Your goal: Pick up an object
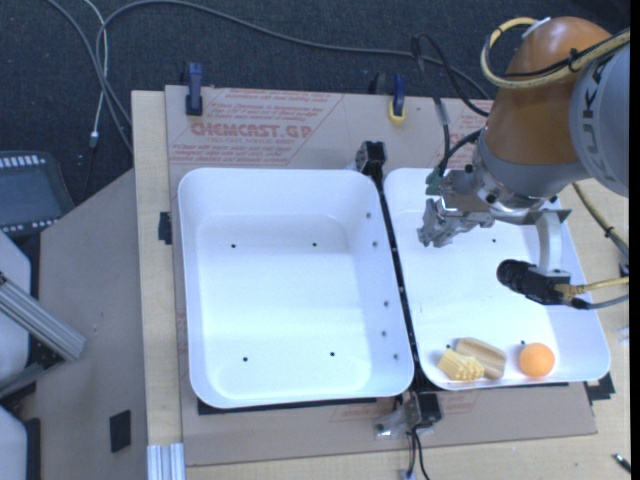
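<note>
Three small objects lie along the right bin's (598,353) near edge: corn cob (460,366), tan piece (481,350), orange ball (537,359). The pincer (440,223), grip unreadable, hangs beyond them; descend centred over one.

The bench (150,298) is a pale wooden board with red printed lettering along its far part, up and left of the gripper (440,230). Two shallow white bins lie side by side on it, their rims touching. The left bin (200,268) sits to the gripper's left; the right bin (590,353) lies directly beneath the gripper. Two clamps grip the board's far edge: a blue clamp (193,78) well off to the gripper's upper left, and a blue-and-yellow clamp (398,101) just above it.
</note>
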You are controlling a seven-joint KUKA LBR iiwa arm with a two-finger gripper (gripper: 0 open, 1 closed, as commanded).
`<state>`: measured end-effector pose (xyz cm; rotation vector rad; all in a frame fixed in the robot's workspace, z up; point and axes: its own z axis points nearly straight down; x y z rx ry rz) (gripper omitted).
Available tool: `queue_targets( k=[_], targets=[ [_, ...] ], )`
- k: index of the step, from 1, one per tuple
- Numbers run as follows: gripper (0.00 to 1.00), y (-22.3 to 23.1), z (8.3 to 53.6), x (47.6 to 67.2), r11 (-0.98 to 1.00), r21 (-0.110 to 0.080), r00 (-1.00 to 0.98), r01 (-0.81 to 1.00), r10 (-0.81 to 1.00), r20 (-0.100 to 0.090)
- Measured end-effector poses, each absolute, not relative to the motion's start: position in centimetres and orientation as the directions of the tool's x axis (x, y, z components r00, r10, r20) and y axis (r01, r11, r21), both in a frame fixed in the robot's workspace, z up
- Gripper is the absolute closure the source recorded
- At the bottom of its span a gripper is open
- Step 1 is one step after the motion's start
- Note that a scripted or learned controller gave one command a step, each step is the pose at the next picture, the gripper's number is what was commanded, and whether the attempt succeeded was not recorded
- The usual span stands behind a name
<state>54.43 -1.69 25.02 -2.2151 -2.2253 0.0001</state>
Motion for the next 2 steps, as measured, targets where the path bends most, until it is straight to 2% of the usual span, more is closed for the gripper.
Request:
queue_targets(
  k=[2],
  targets=[
    [1.00, 9.3, 22.5, 57.1, 0.005, -0.001, -0.005, 1.000, 1.000, 0.001]
  ],
)
